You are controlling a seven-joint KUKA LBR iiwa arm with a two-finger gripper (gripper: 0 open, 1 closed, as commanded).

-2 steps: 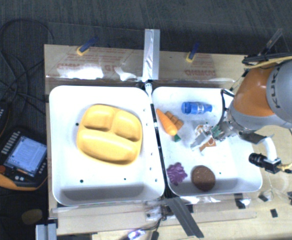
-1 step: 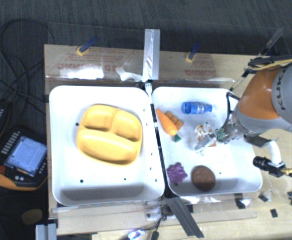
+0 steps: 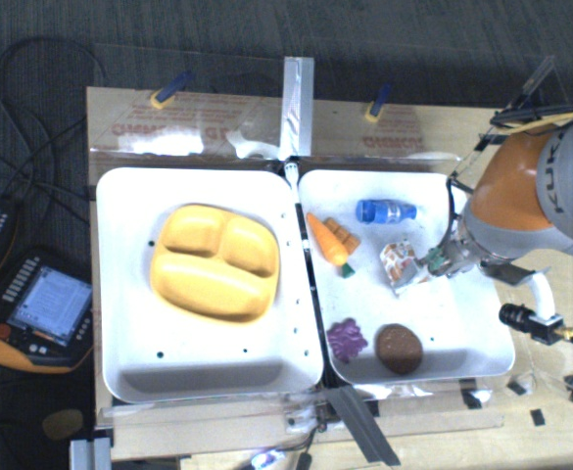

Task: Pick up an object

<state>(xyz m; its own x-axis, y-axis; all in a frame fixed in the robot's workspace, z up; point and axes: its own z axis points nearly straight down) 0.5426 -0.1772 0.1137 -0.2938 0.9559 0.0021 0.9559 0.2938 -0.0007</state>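
The right bin (image 3: pixel 482 355) holds a blue bottle (image 3: pixel 385 211) lying near its back, an orange toy carrot (image 3: pixel 329 239) by the divider, a crumpled white and orange packet (image 3: pixel 398 261) in the middle, a purple bunch (image 3: pixel 346 339) and a brown ball (image 3: pixel 399 347) at the front. My gripper (image 3: pixel 439 260) is low in this bin, right beside the packet's right edge and seemingly touching it. The grey arm with its orange band (image 3: pixel 516 189) comes in from the right above it.
A large yellow bread-shaped object (image 3: pixel 214 260) fills the middle of the left bin (image 3: pixel 129 351). The ridge between the bins (image 3: pixel 306 282) runs just left of the carrot. Handheld devices (image 3: pixel 41 306) and cables lie on the floor to the left.
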